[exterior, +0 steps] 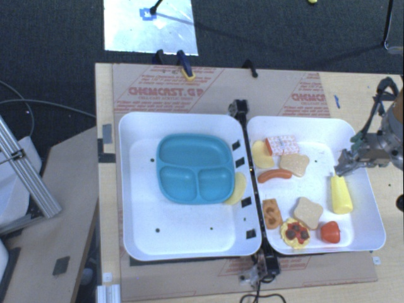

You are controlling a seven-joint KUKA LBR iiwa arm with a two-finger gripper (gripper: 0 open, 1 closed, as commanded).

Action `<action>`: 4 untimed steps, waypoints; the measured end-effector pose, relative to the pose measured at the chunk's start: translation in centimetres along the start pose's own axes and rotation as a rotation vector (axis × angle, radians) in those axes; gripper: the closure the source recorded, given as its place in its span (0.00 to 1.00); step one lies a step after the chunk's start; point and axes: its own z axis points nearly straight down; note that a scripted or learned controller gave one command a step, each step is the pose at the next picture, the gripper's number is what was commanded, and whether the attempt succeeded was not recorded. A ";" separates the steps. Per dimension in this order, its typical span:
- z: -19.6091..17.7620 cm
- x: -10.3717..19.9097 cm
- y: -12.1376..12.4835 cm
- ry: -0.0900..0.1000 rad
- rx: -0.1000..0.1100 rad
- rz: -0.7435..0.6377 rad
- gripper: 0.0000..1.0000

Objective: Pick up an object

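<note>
The yellow toy corn [341, 194] is lying near the right side of the right bin [372, 229], and the gripper [344, 163] is hanging just above its top end, though I cannot tell if the fingers are spread or pressed together. Other toy foods are sitting in the same bin: a hot dog [274, 175], two bread slices [294, 164] [308, 211], a pink wafer [281, 145], a little pizza [295, 233] and a red tomato [330, 232]. On the worktop [164, 87], the left bin [139, 232] is holding a blue tray [193, 169] with a yellow piece [239, 188] peeking out beside it.
</note>
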 end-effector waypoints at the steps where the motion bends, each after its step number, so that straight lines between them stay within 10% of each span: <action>1: 0.1 0.6 0.0 0.000 0.001 0.001 1.00; 4: 5.4 6.7 0.0 0.002 0.003 -0.001 1.00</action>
